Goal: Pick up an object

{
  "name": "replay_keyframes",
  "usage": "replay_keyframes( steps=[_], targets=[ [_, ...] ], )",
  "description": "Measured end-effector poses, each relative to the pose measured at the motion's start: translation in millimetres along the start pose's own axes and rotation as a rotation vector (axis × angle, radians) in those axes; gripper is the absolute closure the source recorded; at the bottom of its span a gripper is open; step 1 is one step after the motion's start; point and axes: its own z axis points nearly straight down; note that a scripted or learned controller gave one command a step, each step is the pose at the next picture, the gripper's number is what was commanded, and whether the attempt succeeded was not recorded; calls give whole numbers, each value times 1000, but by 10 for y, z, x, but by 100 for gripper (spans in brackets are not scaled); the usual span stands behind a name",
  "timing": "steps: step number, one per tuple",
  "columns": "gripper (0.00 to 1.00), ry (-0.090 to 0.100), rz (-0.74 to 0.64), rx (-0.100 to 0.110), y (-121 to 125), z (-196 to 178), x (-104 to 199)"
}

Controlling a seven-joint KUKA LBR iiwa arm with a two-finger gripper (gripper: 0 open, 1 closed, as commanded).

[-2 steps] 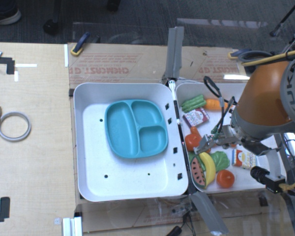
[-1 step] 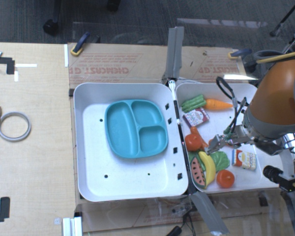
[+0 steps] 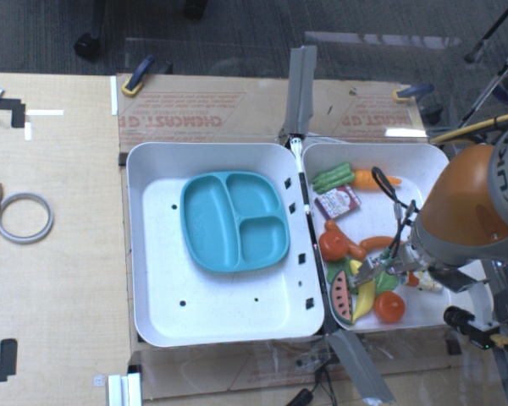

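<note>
Nearest the camera, at the near edge of the right bin (image 3: 432, 153), lies a crowded heap of toy food: a watermelon slice (image 3: 343, 294) against the dividing wall, a banana (image 3: 365, 299) leaning on it, and a red tomato (image 3: 389, 307) just beside them toward the near right corner. Behind these, toward the bin's middle, a red pepper (image 3: 333, 244) touches an orange sausage-like piece (image 3: 375, 244); a small pink packet (image 3: 337, 201) lies farther back, with a green vegetable (image 3: 333, 177) and a carrot (image 3: 383, 178) along the far edge. Any of these serves as the object to pick, and all sit in this bin, presumably as the source stock. The arm (image 3: 470, 210), grey with its orange band, reaches in over the bin's right edge, and its gripper (image 3: 379, 267) is low over the heap, just above the banana and beside something green; whether the fingers are spread or closed cannot be told, and nothing is plainly held between them. Its low placement suggests a grasp attempt on the clutter, where neighbours may crowd the approach. Left bin (image 3: 144, 227): one teal divided plate (image 3: 235, 221) near the centre, likely a destination. A tape ring (image 3: 21, 217) rests on the bench toward its left edge, well apart.
</note>
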Motion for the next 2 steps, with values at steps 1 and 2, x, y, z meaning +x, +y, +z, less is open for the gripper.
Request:
replay_keyframes(
  steps=[1, 2],
  targets=[
    [0, 0, -1, 0, 0, 1, 0],
    [0, -2, -133, -2, 721, -249, -237]
  ],
)
